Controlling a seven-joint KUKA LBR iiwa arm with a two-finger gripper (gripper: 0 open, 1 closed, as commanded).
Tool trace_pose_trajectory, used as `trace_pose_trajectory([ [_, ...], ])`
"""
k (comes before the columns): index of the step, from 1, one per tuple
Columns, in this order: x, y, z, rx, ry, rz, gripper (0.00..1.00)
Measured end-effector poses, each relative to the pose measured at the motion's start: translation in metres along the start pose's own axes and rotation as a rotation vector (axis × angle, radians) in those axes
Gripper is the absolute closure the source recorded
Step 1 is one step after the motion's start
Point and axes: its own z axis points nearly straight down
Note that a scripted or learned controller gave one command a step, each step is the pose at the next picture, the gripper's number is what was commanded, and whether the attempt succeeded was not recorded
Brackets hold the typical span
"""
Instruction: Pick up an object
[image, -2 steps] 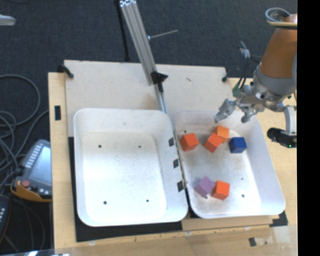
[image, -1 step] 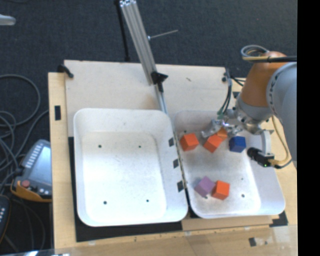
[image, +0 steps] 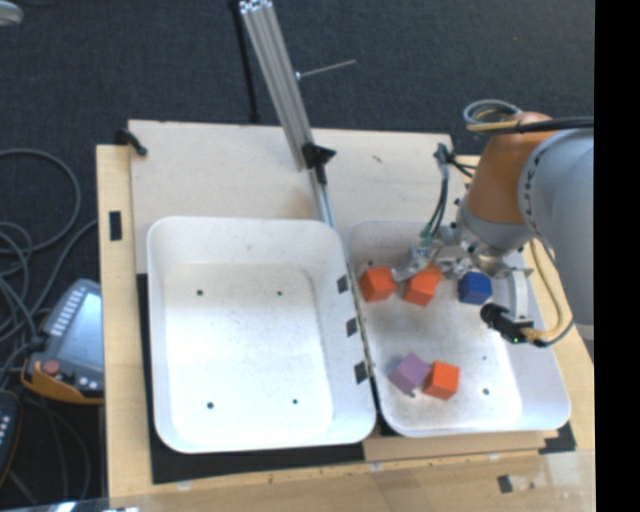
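Observation:
In the right bin (image: 535, 395) lie five small blocks. One orange block (image: 377, 284) rests near the bin's left wall, and a second orange block (image: 422, 288) sits right beside it. A blue block (image: 475, 289) lies just to their right. Toward the front, a purple block (image: 408, 372) touches a third orange block (image: 441, 380). My gripper (image: 428, 266) hangs low at the back of this bin, directly over the second orange block and close to the blue one. The grey arm with its orange band (image: 500, 180) hides the gripper's upper part.
The left bin (image: 250, 335) stands beside the right one, sharing a divider edge with black clips (image: 352, 326). A slanted aluminium post (image: 290, 95) rises behind the bins. Cables loop off the wrist at the right bin's rim (image: 520, 330). A teach pendant lies on the floor at left (image: 70, 340).

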Motion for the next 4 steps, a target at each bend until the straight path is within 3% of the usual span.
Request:
trace_pose_trajectory([
  [1, -0.008, 0.0, 0.011, 0.026, 0.013, -0.001, 0.0],
  [2, -0.01, 0.0, 0.001, 0.026, 0.014, 0.002, 1.0],
  [3, -0.01, 0.0, 0.002, 0.027, 0.014, 0.002, 0.0],
  [4, 0.016, 0.021, 0.021, 0.023, 0.003, 0.0, 0.0],
])
